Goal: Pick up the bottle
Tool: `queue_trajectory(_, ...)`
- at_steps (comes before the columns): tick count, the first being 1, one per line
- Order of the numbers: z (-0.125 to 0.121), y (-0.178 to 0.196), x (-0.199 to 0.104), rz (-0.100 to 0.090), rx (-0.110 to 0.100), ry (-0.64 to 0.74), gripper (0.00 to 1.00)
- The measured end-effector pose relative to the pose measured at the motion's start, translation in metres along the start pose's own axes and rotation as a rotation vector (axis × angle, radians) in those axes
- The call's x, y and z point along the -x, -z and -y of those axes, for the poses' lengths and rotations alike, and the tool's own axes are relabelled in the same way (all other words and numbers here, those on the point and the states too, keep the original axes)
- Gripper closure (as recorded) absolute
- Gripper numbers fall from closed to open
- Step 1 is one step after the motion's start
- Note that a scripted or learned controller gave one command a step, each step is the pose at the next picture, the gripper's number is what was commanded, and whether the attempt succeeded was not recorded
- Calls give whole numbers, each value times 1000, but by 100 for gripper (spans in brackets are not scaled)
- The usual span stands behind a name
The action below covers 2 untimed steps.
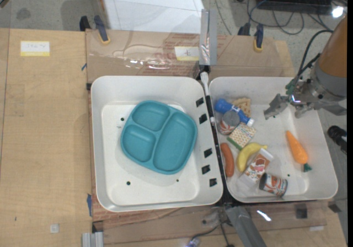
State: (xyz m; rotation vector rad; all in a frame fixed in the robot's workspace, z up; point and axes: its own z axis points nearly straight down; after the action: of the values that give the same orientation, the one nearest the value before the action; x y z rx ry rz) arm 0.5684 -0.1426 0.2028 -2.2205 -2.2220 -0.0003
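Two white bins sit side by side. Left bin point(105, 130): a teal divided plate point(159, 137). Right bin point(325, 185): blue-capped bottle point(231, 111) lying near the dividing wall, above a banana point(248, 155) and sausage point(228, 160); a carrot point(297, 148) farther right. Gripper point(281, 105) hovers right of the bottle, fingers spread, holding nothing.
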Motion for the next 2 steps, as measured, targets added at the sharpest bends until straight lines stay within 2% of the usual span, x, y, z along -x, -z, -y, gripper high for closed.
queue_trajectory(1,-59,-98,-41,0,4,-317,0)
queue_trajectory(2,-90,-110,-83,2,3,-119,0)
